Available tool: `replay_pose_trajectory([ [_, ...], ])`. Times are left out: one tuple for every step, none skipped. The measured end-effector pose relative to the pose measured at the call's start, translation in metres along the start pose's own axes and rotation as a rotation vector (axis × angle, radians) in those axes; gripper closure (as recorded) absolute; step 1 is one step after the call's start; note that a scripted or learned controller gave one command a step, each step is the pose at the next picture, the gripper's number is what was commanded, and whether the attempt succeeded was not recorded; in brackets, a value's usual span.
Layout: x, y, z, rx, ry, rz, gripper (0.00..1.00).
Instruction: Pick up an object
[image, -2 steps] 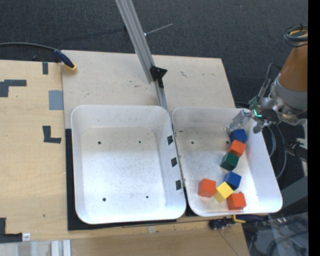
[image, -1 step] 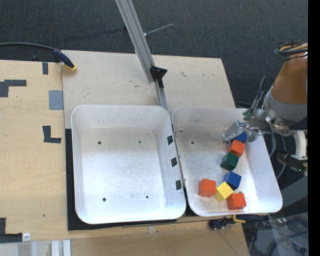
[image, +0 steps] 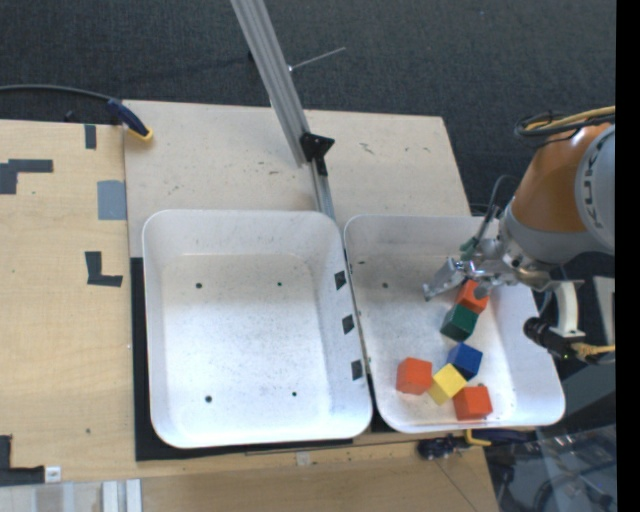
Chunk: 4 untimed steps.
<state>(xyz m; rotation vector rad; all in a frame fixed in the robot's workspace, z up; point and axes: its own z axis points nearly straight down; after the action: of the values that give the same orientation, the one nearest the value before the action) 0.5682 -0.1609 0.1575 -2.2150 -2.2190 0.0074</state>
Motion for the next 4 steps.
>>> replay_pose_trajectory([
  [-0.001,0.003,0.039,-0.013,-0.005,0.0,0.0],
  [0.0,0.004,0.027,-0.015,-0.003,-0.002,1.0],
  [0.008,0.004,-0.034,-0.013,-0.002,0.0,1.0],
  [0.008,0.005,-0.062,-0.01,-0.002,0.0,1.0],
])
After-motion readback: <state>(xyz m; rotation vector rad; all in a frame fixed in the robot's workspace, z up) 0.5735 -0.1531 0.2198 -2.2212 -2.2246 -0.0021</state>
